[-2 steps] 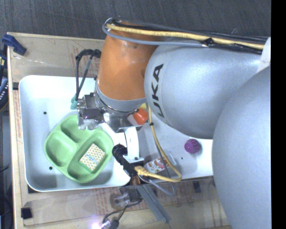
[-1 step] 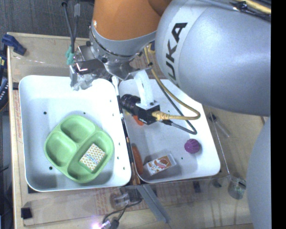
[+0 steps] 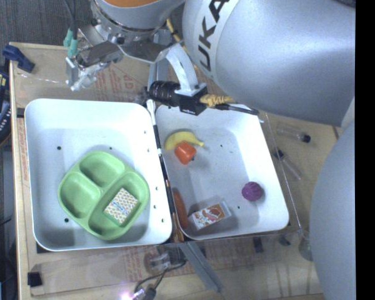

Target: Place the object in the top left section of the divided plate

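Jaws (image 3: 81, 74) beyond left bin (image 3: 34, 167) rim, grip state unclear, divided plate (image 3: 81, 189) upper sections bare

Landmark: divider ridge (image 3: 157, 161) where two bins meet.

Left of ridge: left bin (image 3: 40, 161), divided plate (image 3: 103, 194) inside it, toward near edge. Cracker packet (image 3: 121, 205) lies in plate section nearest ridge.

Right of ridge: right bin (image 3: 272, 192). Banana (image 3: 180, 139) just beside ridge, far end; pepper (image 3: 185, 152) touching banana on near side. Sausage (image 3: 179, 207) along ridge, near end. Small carton (image 3: 209, 215) just right of sausage. Ball (image 3: 252, 191) well right of ridge.

Beyond ridge's far end: arm (image 3: 269, 36), gripper (image 3: 90, 58) past left bin's far edge.
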Motion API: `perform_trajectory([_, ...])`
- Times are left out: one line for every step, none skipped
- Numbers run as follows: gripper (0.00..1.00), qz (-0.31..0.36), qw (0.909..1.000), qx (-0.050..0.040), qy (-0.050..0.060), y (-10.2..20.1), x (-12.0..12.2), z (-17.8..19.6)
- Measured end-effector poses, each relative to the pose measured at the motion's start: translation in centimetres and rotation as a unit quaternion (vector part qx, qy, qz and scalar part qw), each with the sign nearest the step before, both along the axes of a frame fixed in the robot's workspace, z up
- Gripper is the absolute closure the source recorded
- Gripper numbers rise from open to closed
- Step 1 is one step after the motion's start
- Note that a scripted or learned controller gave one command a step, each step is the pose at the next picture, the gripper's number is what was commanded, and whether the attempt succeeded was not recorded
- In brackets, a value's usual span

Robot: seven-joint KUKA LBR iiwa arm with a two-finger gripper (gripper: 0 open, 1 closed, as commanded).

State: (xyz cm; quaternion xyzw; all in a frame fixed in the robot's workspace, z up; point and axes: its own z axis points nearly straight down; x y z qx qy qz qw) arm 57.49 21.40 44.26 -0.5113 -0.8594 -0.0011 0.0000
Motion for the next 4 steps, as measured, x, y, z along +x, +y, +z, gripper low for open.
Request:
perform_trajectory([1.0, 0.099, 0.9951, -0.0001, 0.0, -0.9, 7.9, -3.9])
perform_trajectory([1.0, 0.195, 0.9808, -0.0003, -0.001, -0.1, 7.9, 0.0])
perform_trajectory([1.0, 0.369, 0.9294, -0.0012, 0.001, -0.1, 5.3, -5.9])
perform_trajectory([1.0, 0.526, 0.8505, -0.0019, -0.002, 0.5, 5.9, -0.2])
